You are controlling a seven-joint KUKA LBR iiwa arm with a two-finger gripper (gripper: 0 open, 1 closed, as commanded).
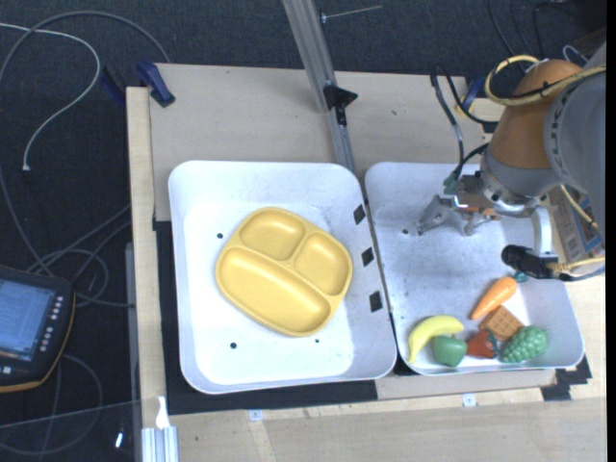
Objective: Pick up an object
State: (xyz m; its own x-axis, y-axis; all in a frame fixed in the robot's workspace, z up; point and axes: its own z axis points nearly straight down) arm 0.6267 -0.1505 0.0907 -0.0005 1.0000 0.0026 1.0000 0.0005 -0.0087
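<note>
My gripper [447, 221] hangs over the upper part of the right bin [423, 277], open, with nothing between its fingers. The toy food lies clustered in that bin's near right corner, well below the gripper: an orange carrot [494, 296], a yellow banana [432, 332], a green apple [449, 351], a small red piece [478, 346], a brown waffle-like square [501, 321] and a green bunch of grapes [525, 344]. The carrot is the closest of them to the gripper.
A yellow divided plate [284, 270] lies in the left bin [197, 219]. A slanted metal pole [318, 56] rises from between the bins at the back. The arm's orange band [525, 123] sits above the right bin's far right.
</note>
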